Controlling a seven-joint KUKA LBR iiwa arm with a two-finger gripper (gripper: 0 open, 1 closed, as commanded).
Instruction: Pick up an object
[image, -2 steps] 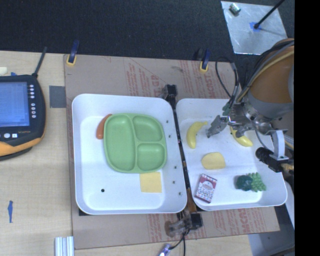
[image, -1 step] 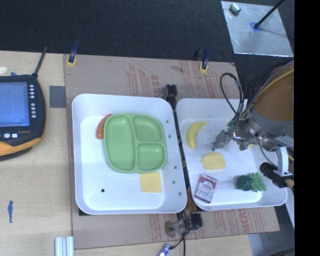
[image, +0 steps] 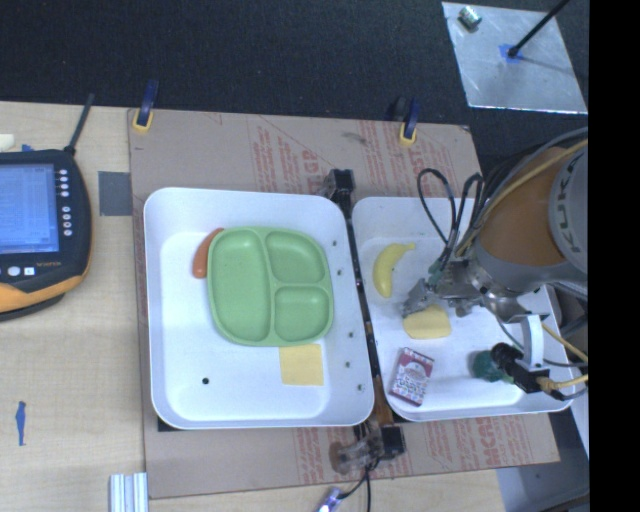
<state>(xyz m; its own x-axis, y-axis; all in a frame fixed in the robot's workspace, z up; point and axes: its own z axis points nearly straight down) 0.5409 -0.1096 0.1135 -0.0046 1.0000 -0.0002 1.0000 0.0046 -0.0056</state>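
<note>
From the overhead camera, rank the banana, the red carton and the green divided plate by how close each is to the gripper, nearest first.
Measured from the gripper:
1. Banana, right bin, just up-left of the fingers.
2. Red carton, right bin's near edge.
3. Green divided plate, left bin.

Bench (image: 70, 400): pale wood-grain top, lower and left of frame, carrying a brown cardboard sheet (image: 250, 150) printed in red and held by two blue-and-yellow clamps (image: 145, 105) at its upper edge. Floor (image: 250, 45): dark, across the top, with a grey panel (image: 515, 55) upper right. Control pendant (image: 35, 230): orange-edged, screen lit, far left.
</note>
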